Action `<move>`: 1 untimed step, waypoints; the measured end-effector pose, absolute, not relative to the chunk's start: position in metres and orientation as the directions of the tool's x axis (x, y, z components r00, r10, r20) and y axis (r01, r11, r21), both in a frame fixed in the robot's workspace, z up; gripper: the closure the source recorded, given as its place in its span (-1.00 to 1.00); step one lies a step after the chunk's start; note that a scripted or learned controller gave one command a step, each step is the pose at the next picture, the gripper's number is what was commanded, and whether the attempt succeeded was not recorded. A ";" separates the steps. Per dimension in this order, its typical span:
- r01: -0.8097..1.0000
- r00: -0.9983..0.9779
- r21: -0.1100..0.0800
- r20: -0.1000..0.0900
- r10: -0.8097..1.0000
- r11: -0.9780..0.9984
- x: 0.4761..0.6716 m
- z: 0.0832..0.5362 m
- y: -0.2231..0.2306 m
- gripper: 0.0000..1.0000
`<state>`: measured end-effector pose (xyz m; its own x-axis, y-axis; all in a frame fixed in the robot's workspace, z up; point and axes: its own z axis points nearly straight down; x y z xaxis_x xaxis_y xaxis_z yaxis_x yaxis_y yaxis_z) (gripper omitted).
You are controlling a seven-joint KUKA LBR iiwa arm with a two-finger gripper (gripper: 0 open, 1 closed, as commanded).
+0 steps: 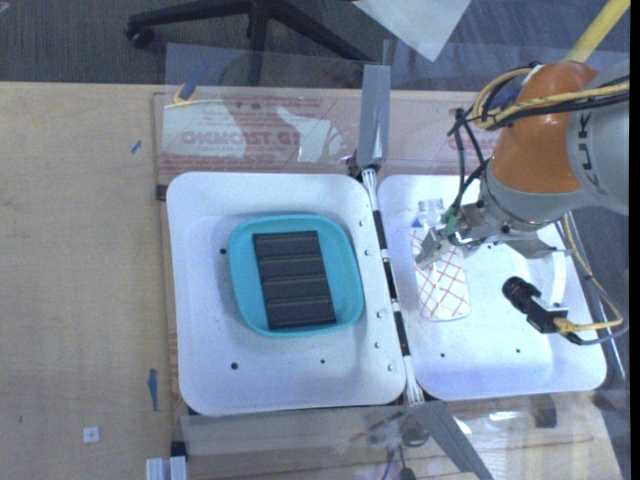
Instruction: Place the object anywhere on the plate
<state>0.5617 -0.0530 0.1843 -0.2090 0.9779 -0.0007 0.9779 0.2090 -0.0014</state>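
Red-checked cloth lies directly under the pincer.

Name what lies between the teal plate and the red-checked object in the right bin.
In the camera view, the bins' adjoining rims separate teal plate from red-checked object.

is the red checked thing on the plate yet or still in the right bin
Still in the right bin: the red-checked object lies beside the gripper, while the teal plate sits in the left bin.

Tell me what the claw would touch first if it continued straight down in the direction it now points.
Probably the white cloth with the red grid in the right bin: the claw hangs over its upper end, tips downward. Depth is unclear from one slanted view.
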 end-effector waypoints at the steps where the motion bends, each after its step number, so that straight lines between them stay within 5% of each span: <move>1: 0.978 -0.209 0.000 -0.001 0.978 0.209 0.562 0.185 -0.053 -1.00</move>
